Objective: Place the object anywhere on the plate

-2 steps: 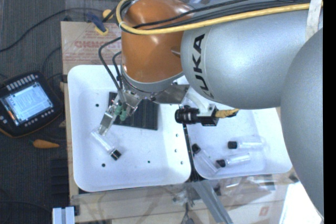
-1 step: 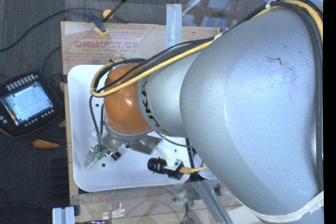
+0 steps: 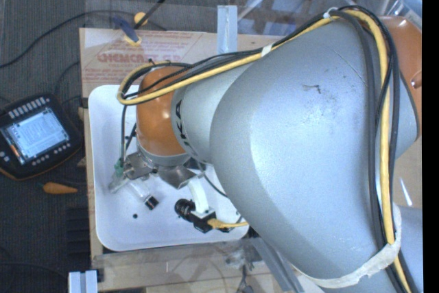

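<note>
The grey arm with its orange band [image 3: 159,116] reaches over the left white bin [image 3: 103,141] and hides most of the bench. My gripper [image 3: 123,176] hangs low over the bin's left half, close to the bin floor. A small green bit [image 3: 119,165] shows at its tip; I cannot tell whether it belongs to the gripper or is a separate thing. A small black block [image 3: 149,202] lies on the bin floor just right of and in front of the gripper, apart from it. A tiny dark speck [image 3: 135,217] lies nearer the front rim.
The bin's left wall and front rim [image 3: 137,243] are close to the gripper. Brown cardboard [image 3: 158,51] lies behind the bin. A handheld control pendant [image 3: 34,134] and an orange tool [image 3: 58,187] rest on the floor to the left.
</note>
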Controlling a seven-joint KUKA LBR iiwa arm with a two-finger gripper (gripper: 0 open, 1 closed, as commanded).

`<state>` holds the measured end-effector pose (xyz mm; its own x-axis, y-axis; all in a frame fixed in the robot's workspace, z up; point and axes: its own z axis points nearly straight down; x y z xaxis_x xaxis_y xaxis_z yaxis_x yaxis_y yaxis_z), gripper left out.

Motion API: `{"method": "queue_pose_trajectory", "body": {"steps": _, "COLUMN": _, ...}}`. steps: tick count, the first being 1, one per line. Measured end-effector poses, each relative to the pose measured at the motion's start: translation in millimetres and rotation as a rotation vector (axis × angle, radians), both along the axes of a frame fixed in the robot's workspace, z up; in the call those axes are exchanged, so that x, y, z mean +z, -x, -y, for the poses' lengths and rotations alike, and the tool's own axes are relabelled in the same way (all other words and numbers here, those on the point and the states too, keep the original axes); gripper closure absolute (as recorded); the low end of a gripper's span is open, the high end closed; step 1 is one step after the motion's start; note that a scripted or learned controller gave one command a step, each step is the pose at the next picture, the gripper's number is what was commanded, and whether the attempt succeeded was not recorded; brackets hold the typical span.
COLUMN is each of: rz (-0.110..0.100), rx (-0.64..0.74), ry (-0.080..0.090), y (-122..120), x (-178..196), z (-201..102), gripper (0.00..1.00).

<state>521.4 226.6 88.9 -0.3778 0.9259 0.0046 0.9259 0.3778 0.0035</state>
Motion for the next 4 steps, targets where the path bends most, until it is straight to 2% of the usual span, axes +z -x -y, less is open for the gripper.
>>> {"method": "queue_pose_trajectory", "body": {"steps": 1, "rz": -0.004, "rx": -0.347, "ry": 0.01, "y": -1.4, "x": 80.5, "z": 10.6, "gripper": 0.0}}
{"method": "queue_pose_trajectory", "body": {"steps": 2, "rz": -0.006, "rx": -0.346, "ry": 0.015, "y": -0.8, "x": 88.2, "z": 10.6, "gripper": 1.0}}
{"method": "queue_pose_trajectory", "body": {"steps": 3, "rz": -0.002, "rx": -0.077, "ry": 0.009, "y": 17.6, "x": 211.6, "z": 9.0, "gripper": 1.0}}
{"method": "queue_pose_trajectory", "body": {"steps": 4, "rz": -0.005, "rx": -0.147, "ry": 0.009, "y": 38.3, "x": 146.6, "z": 0.8, "gripper": 1.0}}
